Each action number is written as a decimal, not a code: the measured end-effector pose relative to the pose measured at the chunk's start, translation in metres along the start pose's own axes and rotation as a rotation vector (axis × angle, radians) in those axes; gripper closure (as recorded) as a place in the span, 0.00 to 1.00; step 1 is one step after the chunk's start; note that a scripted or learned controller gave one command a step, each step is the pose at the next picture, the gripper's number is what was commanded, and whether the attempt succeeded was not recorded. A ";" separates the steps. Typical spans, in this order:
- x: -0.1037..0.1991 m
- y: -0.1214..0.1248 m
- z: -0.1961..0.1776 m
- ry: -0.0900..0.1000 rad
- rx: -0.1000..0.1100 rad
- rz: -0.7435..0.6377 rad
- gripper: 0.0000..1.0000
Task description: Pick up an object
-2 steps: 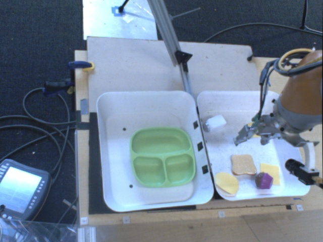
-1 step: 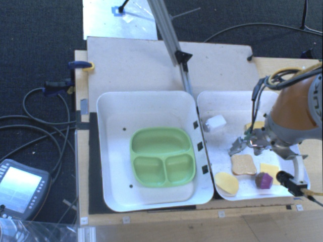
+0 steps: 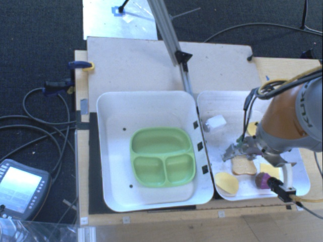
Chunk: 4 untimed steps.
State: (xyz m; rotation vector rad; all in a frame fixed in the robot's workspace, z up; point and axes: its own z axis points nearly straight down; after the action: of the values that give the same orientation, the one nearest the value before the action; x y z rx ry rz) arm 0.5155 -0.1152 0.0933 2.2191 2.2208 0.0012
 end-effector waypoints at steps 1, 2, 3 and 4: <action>0.000 0.002 -0.014 0.000 -0.006 0.000 1.00; 0.008 0.011 -0.069 0.000 -0.005 -0.005 1.00; 0.007 0.011 -0.133 -0.001 -0.007 -0.005 1.00; 0.007 0.013 -0.184 -0.001 -0.006 -0.005 1.00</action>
State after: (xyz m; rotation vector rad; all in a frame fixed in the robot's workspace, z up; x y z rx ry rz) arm 0.5279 -0.1082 0.2776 2.2097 2.2233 0.0075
